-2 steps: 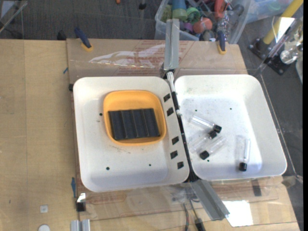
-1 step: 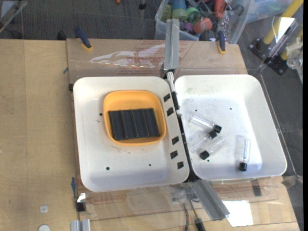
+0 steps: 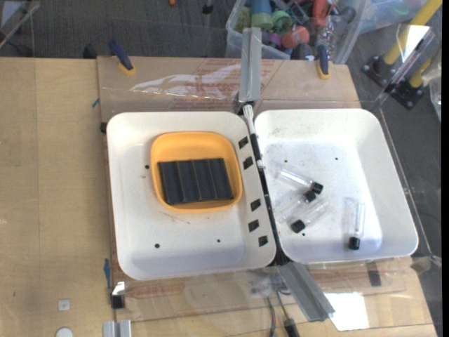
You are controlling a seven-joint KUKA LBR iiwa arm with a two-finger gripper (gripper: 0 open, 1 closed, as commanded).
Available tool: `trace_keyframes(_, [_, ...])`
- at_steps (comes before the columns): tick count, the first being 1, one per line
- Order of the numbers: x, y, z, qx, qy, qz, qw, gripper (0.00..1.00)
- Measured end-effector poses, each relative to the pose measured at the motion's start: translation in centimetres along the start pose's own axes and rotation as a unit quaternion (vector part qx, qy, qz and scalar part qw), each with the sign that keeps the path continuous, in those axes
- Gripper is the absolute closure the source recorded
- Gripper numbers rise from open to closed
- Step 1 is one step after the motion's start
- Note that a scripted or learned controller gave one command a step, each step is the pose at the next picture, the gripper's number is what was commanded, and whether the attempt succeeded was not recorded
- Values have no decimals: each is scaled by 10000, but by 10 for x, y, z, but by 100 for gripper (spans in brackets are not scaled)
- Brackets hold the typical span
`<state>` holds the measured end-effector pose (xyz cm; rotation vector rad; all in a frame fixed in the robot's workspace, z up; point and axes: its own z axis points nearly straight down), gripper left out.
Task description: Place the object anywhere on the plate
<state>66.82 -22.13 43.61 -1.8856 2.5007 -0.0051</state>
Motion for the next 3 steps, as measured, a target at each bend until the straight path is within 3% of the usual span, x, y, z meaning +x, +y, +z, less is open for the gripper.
trace_keyframes(1, [0, 0, 0, -11, -4, -1792, 9838, 100])
trace_keyframes(2, [-1, 2, 1, -27, -5, -2130, 9771, 100])
trace_keyframes(3, [-2, 2, 1, -29, -4, -2931, 9561, 100])
